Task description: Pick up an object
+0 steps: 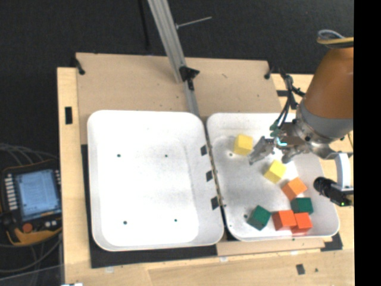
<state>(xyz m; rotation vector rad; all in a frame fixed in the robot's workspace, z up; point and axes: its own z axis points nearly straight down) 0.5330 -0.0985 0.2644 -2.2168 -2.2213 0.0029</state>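
The pincer (271,151) hung over the right bin (238,130), in its upper middle part, with its two fingers spread apart and pointing down to the bin floor; nothing was between them, so it held no object. Two yellow blocks lay on either side of it. The upper yellow block (243,144) was just beside the left finger, toward the wall between the bins, and the lower yellow block (275,171) was just below the pincer, near the right finger. This lower block seemed to me the more probable target, because it lay almost under the gap of the fingers, but I could not be sure. Both blocks looked like small cubes with no clear long axis, plain and bright, and each stood free on the white floor, not touching other things, so a grasp from above should be simple if the fingers come down around one. Further from the pincer, at the lower right of the same bin, there was a group: an orange block (293,187), a dark green block (302,205), a second green block (259,217) and two red-orange blocks (292,220) side by side. The left bin (149,177) was beside it on the bench (137,76).
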